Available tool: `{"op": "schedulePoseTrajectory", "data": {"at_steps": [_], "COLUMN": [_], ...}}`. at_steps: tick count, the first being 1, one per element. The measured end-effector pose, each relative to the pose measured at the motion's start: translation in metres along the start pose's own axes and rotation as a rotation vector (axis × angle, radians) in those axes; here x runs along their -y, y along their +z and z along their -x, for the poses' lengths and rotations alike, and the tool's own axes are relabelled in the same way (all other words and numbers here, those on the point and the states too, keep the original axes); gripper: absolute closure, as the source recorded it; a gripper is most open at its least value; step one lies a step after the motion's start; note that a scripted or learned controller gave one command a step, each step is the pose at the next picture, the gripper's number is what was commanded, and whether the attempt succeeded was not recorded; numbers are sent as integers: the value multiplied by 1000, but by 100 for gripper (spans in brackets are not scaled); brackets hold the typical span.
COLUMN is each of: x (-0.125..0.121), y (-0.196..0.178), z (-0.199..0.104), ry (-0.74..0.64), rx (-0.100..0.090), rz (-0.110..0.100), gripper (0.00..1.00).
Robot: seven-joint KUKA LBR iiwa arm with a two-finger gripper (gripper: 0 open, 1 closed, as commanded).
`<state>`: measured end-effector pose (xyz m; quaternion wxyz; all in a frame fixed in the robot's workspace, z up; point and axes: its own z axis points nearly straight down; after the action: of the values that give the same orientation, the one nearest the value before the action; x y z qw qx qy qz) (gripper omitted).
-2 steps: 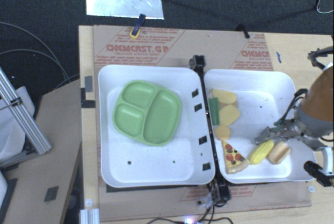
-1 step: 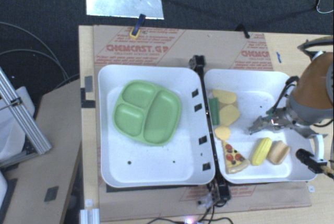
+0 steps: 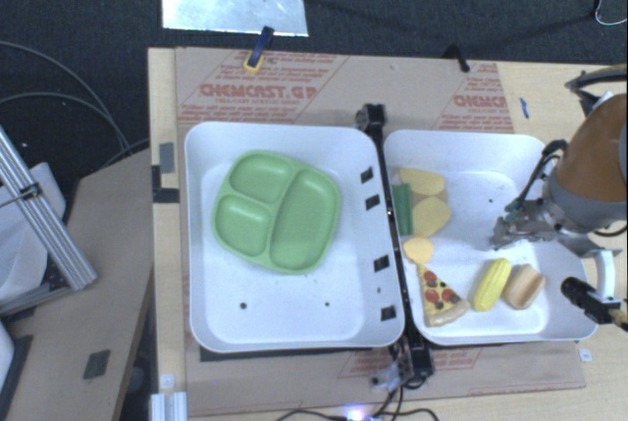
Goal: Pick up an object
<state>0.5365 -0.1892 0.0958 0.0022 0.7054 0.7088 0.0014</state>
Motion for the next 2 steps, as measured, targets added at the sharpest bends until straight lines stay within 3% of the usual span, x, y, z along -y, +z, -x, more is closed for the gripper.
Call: {"op": "schedulePoseTrajectory", "data": {"at_steps": [2], "x": [-2], "y": [-21], "z": [0], "ry": [-1], "rx": [1], "rz": [6], "gripper": [100]}}
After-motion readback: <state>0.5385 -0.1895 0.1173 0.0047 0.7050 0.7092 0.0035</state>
